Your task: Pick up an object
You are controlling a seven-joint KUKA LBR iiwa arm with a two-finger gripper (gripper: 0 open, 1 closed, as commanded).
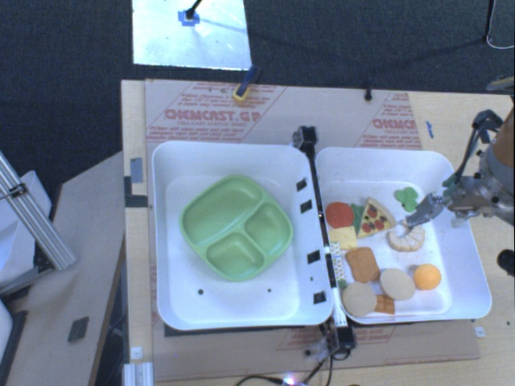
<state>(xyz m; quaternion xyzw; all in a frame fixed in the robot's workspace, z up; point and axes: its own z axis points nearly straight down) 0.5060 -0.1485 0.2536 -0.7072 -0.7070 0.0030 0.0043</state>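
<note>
The right bin [463,252] holds toy food: a red tomato slice [339,213], a pizza slice [373,215], a yellow cheese piece [344,236], a green leafy piece [406,195], a pale shrimp-like ring [406,239], a brown cracker [363,264], two beige round pieces [396,283], and an orange ball [427,277]. My gripper [417,215] reaches in from the right, low over the bin. Its tip sits right above the shrimp ring, beside the pizza slice. Nothing visibly sits between its fingers.
The left bin [173,183] holds a green divided plate [236,227]. A black divider with clips [314,215] runs between the bins. A metal sheet [191,22] lies beyond the bench, and a yellow clip [241,93] sits at the back edge.
</note>
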